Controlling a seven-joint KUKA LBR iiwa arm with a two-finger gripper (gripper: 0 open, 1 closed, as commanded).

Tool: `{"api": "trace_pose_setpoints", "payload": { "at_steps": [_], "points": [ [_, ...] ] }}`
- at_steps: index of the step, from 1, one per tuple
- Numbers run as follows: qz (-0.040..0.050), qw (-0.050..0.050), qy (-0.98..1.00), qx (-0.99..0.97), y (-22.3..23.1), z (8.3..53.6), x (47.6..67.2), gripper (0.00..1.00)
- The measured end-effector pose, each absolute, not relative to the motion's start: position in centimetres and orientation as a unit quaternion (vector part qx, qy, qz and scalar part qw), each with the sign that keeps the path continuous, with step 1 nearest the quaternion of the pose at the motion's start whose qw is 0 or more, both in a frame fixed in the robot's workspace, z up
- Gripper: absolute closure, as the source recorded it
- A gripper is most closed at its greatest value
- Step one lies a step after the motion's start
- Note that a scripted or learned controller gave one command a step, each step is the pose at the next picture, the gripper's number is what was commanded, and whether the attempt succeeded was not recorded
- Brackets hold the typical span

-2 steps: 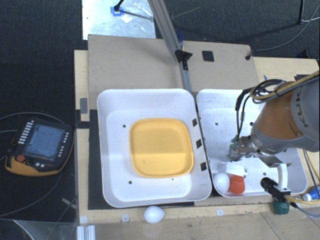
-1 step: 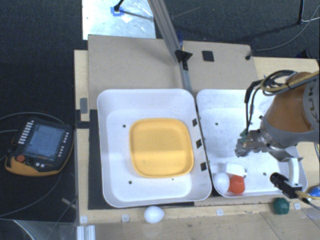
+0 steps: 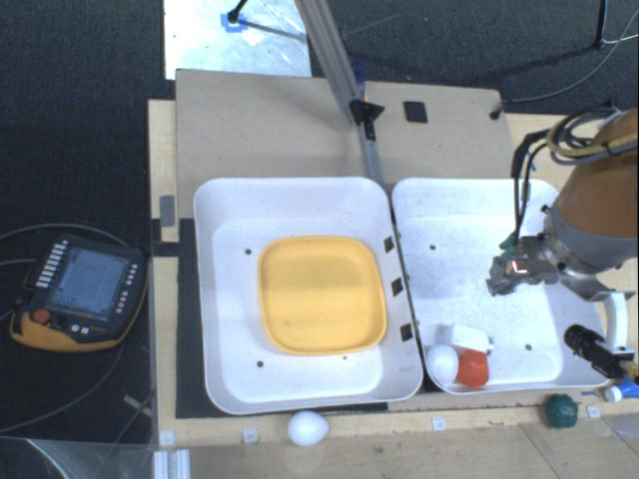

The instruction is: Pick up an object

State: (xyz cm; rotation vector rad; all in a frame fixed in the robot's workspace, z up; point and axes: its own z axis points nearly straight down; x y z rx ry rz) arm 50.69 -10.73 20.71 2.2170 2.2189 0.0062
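Note:
A yellow square plate (image 3: 322, 293) lies in the left bin (image 3: 225, 267). In the right bin (image 3: 449, 228), near its front edge, sit a white egg-shaped ball (image 3: 441, 361), an orange-red ball (image 3: 473, 368) and a small white block (image 3: 468, 336), all close together. My gripper (image 3: 511, 270) hangs over the right part of the right bin, up and to the right of that cluster and apart from it. Nothing shows between its fingers.
A white egg (image 3: 308, 428) rests on the bench in front of the left bin. A dark green ball (image 3: 561, 410) lies at the front right, outside the bins. A teach pendant (image 3: 78, 299) sits to the far left. A grey pole (image 3: 334, 58) slants across the back.

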Motion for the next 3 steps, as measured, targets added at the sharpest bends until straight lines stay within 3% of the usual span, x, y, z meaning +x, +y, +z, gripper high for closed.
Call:
{"api": "trace_pose_setpoints", "payload": {
  "at_steps": [1,3],
  "points": [
    [0.001,0.001,0.707,0.707,-10.7,23.6,50.8,1.0],
    [0.0005,0.0,0.708,0.706,-3.5,23.4,56.3,1.0]
  ]
}}
